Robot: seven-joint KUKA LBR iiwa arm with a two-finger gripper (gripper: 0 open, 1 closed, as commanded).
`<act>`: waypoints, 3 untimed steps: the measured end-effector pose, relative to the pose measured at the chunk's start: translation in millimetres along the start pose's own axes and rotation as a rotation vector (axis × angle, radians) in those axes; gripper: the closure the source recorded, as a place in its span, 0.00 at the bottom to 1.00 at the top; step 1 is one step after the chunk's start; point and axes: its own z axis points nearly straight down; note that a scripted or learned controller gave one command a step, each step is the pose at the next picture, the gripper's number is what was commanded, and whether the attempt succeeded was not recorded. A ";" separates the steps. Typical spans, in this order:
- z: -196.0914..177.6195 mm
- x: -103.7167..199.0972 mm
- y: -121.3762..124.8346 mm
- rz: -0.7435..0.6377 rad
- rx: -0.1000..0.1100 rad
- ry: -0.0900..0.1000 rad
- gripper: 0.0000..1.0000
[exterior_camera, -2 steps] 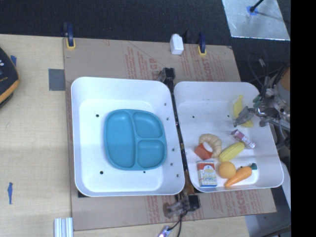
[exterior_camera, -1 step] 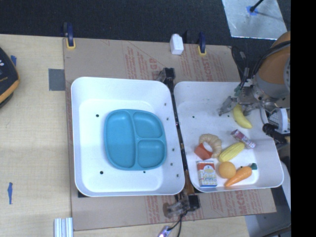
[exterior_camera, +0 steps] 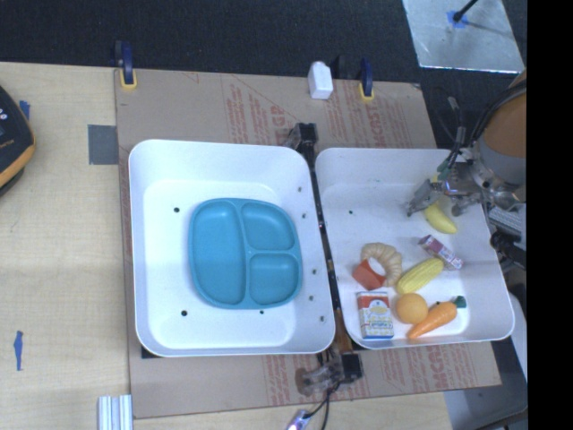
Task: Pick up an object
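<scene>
Claw (exterior_camera: 440, 202) first: it hangs low in the right bin (exterior_camera: 358, 182), near the far right corner, with its two fingers spread wide apart like legs. A small yellow banana (exterior_camera: 440, 219) lies right under it, between the finger tips, but the fingers are not squeezing it, so nothing is held yet. It looks like the claw is set over the banana so it can close on it. Far off to the claw's left sits the left bin (exterior_camera: 148, 240), and in it a blue plate with three parts (exterior_camera: 244, 253), maybe the spot for picked things. Closer, below and left of the claw, the other toys lie in a bunch: a yellow corn cob (exterior_camera: 419, 275), an orange carrot (exterior_camera: 432, 320), a little food box (exterior_camera: 375, 316), a curly shrimp (exterior_camera: 380, 259), a round orange (exterior_camera: 411, 308) and a small pink wrapper (exterior_camera: 440, 251) just below the banana. They are well apart from the banana, so the claw has room.
</scene>
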 end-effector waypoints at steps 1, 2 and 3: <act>1.8 0.3 -26.5 -0.002 0.001 -0.001 0.00; 29.4 17.5 21.5 -0.002 0.000 -0.001 0.00; -83.2 5.8 46.9 -0.001 -0.004 -0.001 0.00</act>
